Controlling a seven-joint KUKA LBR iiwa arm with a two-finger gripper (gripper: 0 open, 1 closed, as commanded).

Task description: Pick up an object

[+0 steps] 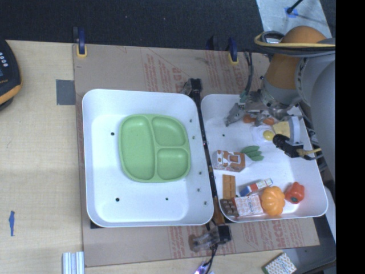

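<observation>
You see two white bins side by side. The left bin (97,153) holds a green plate (154,147) with three parts. The right bin (311,210) holds small toys: an orange pumpkin (272,200), a red pepper (295,192), a green leaf (251,151) and a brown box (229,160). The gripper (242,112) hangs low over the far end of the right bin.

- Clearly a robotics lab, not a home or shop.
- Marked by a grey KUKA arm (302,67) with an orange band, reaching in at 2 o'clock.
- Shown too by two shallow white bins (91,153), set side by side on a cardboard sheet (142,61) clamped to a wooden bench (34,164).
- Filled at 4 o'clock with toy food props: a plastic pumpkin (272,200), a red pepper (294,192), small cartons (229,160).
- Joined by a green divided plate (154,148) at centre.
</observation>
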